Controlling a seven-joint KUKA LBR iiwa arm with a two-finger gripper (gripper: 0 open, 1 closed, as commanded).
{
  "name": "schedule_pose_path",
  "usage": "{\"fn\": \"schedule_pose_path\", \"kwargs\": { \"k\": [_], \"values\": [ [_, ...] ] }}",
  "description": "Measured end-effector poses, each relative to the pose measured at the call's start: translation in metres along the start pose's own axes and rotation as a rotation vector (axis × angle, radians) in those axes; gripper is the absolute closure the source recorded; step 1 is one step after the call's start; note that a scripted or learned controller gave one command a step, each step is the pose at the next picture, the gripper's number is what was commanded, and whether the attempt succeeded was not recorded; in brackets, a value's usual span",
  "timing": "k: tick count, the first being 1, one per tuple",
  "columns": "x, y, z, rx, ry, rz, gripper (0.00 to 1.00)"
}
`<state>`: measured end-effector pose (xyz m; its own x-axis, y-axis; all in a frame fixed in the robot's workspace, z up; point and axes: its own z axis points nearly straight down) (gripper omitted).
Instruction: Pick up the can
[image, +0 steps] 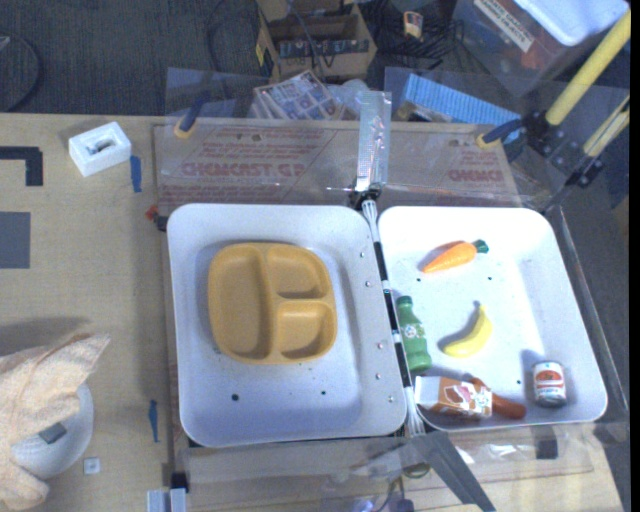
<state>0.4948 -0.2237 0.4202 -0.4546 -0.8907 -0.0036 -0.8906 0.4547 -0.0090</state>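
If you look to the shallow white bin on the view's right, you will find the small can with a red label and pale metal top standing near that bin's front right corner, close to the front rim and apart from everything else. You can see its top face and the red band of its label, so it appears upright.

Just to the can's left, along the same front edge, you have a red-brown and white sauce packet lying flat, near the can but not touching it. Above and between them a yellow toy banana lies on the bin floor. An orange plastic carrot with a green tip rests further back, well apart from the can. A green plastic bottle lies on its side against the bin's left wall.

Next door, the shallow white bin on the view's left holds a mustard-yellow divided plastic tray, well away from the can. On the bench to the left you will notice a small white box and a crumpled beige cloth.
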Motion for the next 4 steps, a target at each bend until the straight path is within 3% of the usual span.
{"fn": "schedule_pose_path", "kwargs": {
  "k": [1, 2, 3, 4],
  "values": [
    [0.006, 0.013, -0.016, -0.003, -0.001, -0.48, 1.0],
    [-0.006, 0.021, 0.12, -0.011, -0.003, -0.843, 1.0],
    [-0.013, 0.023, -0.015, -0.009, -0.004, -1.037, 1.0],
    [-0.004, 0.018, 0.058, -0.008, -0.006, -1.527, 1.0]
  ]
}}
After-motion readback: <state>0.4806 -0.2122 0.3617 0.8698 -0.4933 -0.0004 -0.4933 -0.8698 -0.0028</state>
